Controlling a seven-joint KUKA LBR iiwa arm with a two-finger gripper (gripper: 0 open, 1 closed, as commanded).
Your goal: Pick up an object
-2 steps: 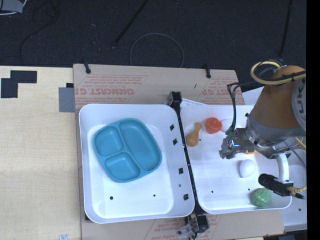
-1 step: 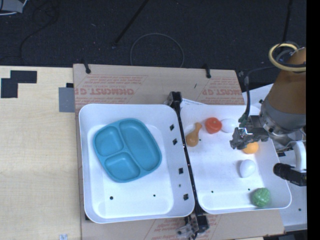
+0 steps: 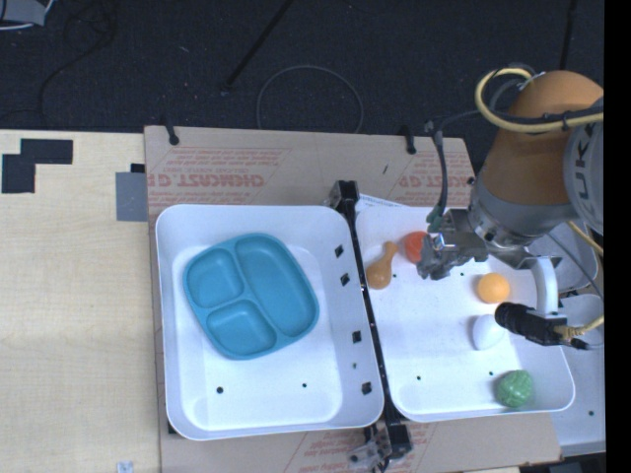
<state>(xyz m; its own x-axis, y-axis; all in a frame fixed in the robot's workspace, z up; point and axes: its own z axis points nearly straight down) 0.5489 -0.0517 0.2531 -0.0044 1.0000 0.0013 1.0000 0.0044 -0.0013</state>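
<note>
Over the right bin [image 3: 434, 402], the arm's claw [image 3: 435, 260] hangs beside a red object [image 3: 414, 244].

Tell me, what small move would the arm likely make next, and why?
Probably a short drop straight down. The gripper sits in the right bin right beside the red object, which lies next to the orange pear-shaped toy. Nothing shows between its fingers, so closing in on the red one seems the nearest chance.

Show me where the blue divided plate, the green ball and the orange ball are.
blue divided plate [image 3: 252, 294]: camera view, on the ridge where its compartments meet.
green ball [image 3: 514, 388]: camera view, centre of its top.
orange ball [image 3: 492, 288]: camera view, its middle.
</note>
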